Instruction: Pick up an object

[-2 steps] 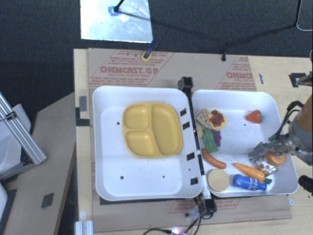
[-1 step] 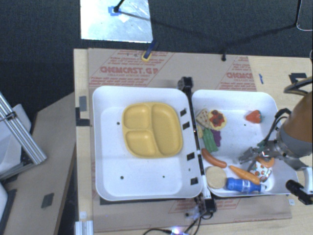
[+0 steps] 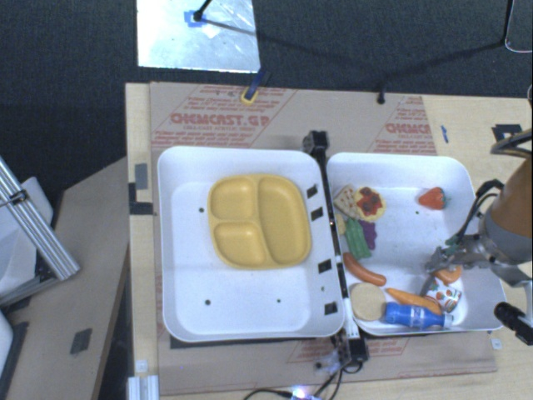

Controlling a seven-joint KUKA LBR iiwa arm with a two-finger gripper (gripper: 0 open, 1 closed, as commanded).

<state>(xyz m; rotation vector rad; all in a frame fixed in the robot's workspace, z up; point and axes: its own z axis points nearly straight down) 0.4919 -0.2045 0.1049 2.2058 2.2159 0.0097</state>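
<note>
The right bin (image 3: 400,162) holds several toy foods. A pizza slice (image 3: 366,200) lies at its far left and a red strawberry (image 3: 431,197) at the far right. Green and purple pieces (image 3: 358,238) sit below the pizza. Toward the front lie a sausage (image 3: 365,271), a round beige cookie (image 3: 365,301), a carrot (image 3: 408,297) and a blue bottle (image 3: 410,315). My gripper (image 3: 443,267) is low in the bin's right side, just above a small orange and white object (image 3: 448,292).
The left bin (image 3: 183,307) holds a yellow divided plate (image 3: 258,221). A black hinge strip (image 3: 329,232) runs between the bins. Grey arm links (image 3: 508,240) stand over the right bin's right wall.
</note>
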